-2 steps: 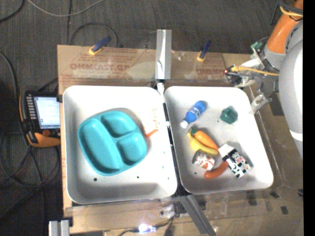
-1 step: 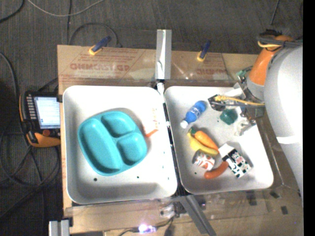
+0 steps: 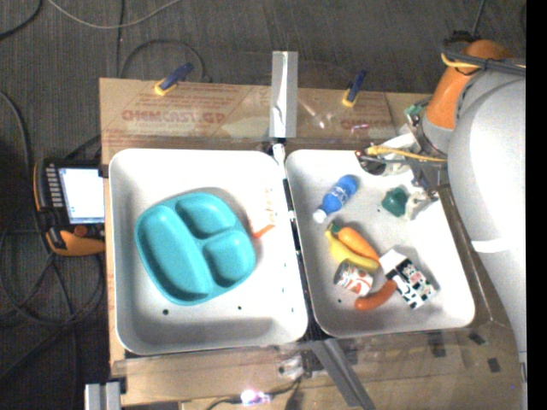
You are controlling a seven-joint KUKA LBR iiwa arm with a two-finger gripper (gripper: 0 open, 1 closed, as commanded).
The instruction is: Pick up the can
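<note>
Bench inspection, camera view from above at a slant: two shallow white bins sit side by side, the left bin (image 3: 128, 229) holding a turquoise divided plate (image 3: 198, 246) with three compartments and a small orange scrap (image 3: 261, 228) just beside the plate's right edge. The right bin (image 3: 453, 306) holds the loose items. The can (image 3: 350, 278), red and white with its open end tilted toward the camera, lies in the lower middle of that bin, touching the yellow banana (image 3: 344, 252) above it and an orange-red sausage-shaped item (image 3: 376, 296) at its lower right. A carrot (image 3: 357, 240) lies along the banana. A black-and-white patterned carton (image 3: 408, 281) rests just right of the can, against the sausage-shaped item. A blue bottle with a white cap (image 3: 335, 197) lies tilted in the upper left part of the bin, and a small dark green object (image 3: 395, 201) sits toward the upper right. The gripper (image 3: 416, 186) is at the bin's upper right corner, near the green object and well apart from the can; whether its tool is spread or pressed together cannot be determined from this angle. The grey arm (image 3: 491, 169) with its orange band (image 3: 449, 101) enters from the right.
</note>
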